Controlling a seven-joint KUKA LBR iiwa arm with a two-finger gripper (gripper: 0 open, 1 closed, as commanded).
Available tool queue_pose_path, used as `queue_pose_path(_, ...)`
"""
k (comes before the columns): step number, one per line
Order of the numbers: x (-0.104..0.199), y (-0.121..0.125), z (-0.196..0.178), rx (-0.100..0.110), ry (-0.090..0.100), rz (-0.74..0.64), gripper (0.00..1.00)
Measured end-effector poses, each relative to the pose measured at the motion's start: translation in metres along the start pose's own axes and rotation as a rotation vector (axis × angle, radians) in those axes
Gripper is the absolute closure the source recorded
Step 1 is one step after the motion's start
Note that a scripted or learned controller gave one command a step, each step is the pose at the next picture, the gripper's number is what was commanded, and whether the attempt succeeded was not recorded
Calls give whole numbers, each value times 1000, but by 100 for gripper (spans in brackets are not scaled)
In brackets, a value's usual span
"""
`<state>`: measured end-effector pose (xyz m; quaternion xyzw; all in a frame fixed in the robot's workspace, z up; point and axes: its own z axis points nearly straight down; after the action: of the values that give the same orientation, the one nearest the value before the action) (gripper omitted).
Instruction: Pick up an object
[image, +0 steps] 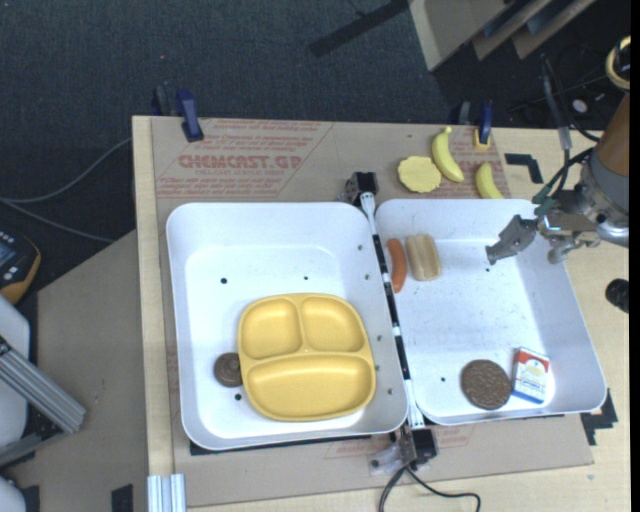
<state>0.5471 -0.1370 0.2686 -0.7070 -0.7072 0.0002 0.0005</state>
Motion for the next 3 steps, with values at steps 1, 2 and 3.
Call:
queue_pose_path(1,10,55,133,-1,1,-3,0)
queue_pose_path(2,41,123,182,-11,-2,-3,0)
queue_pose_path(3,40,120,173,-5,-2,-1,100)
